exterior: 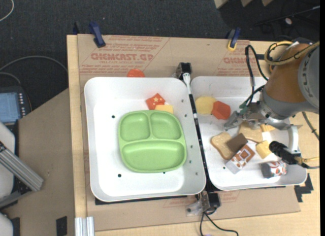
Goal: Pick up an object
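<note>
Green divided plate (151, 141) in left bin (96, 128); blue clamps (96, 33), perhaps, on cardboard (127, 52).

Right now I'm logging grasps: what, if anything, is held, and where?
Cannot be told. The gripper sits low over the right bin beside the toast slice.

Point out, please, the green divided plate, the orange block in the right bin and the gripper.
green divided plate (151, 141): camera view, middle divider.
orange block (221, 110): camera view, top face.
gripper (238, 120): camera view, fingertip area.
</note>
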{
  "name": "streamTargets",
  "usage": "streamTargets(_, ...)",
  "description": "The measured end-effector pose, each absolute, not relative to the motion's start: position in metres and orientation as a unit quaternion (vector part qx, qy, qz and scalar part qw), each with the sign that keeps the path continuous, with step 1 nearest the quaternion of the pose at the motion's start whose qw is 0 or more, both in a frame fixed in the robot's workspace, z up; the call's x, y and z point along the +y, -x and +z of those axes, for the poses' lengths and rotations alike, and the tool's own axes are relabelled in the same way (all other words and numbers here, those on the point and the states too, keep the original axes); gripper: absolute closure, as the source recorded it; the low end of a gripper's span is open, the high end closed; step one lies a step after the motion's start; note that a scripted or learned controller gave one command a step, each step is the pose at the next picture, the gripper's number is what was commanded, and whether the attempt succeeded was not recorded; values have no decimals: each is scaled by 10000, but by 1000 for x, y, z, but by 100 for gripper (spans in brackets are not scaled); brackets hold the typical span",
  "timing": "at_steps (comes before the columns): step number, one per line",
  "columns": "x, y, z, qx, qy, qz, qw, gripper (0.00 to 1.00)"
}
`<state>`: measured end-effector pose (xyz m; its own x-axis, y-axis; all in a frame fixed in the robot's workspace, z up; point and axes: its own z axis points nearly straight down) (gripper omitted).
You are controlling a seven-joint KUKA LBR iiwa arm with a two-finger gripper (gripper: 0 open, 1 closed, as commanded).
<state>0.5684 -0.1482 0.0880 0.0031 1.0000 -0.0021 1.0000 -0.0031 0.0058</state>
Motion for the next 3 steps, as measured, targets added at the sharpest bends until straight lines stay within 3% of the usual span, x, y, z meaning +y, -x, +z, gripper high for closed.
streamTargets(1,-103,-520,93,7076,-7066,-4,-27,0)
streamTargets(2,-105,-589,88,7078,-7064,18,46,0)
streamTargets(3,-103,-658,87,7088,-7054,-7,14,0)
